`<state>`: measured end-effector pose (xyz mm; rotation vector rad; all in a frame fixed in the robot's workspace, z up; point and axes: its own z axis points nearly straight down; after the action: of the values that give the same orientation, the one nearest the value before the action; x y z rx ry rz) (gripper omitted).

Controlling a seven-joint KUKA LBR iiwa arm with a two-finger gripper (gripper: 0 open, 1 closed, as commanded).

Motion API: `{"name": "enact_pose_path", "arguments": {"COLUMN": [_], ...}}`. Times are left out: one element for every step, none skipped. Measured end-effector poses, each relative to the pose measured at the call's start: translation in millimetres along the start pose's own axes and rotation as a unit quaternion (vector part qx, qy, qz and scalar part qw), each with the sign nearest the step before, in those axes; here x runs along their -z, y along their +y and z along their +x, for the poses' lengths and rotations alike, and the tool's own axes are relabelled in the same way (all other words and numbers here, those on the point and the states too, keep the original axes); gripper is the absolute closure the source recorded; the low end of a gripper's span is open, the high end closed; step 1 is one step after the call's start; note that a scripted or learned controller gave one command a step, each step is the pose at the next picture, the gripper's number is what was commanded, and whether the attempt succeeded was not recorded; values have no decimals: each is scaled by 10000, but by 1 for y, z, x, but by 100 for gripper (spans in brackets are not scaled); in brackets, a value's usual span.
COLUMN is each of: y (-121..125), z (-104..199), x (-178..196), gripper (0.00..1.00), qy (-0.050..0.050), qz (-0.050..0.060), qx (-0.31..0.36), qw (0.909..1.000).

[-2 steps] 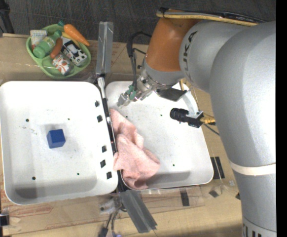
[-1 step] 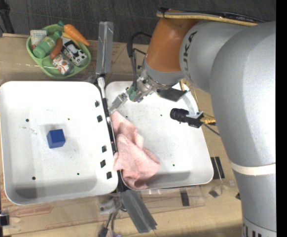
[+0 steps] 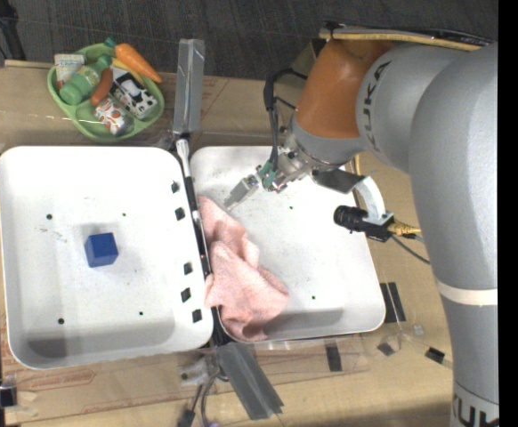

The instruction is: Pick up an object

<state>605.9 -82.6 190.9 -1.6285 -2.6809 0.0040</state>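
- The gripper (image 3: 244, 188) hangs just above the pink cloth (image 3: 237, 274) — whether its jaws are open or closed, I cannot tell.
- The cloth lies crumpled along the right bin's (image 3: 348, 265) left wall.
- A blue cube (image 3: 101, 248) sits in the left bin (image 3: 28, 238), well apart from the cloth.

Blue cube (image 3: 101, 248), pink cloth (image 3: 238, 278), white bins (image 3: 28, 238), green bowl (image 3: 72, 112), orange carrot (image 3: 136, 60)
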Motion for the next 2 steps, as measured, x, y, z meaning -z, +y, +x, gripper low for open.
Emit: {"name": "enact_pose_path", "arguments": {"y": [-27,-27], "z": [-24,-24], "x": [-84,-83], "gripper": [0,0], "qy": [-3,-4], "qz": [-3,-5], "qx": [87,87], "qw": [10000,10000]}}
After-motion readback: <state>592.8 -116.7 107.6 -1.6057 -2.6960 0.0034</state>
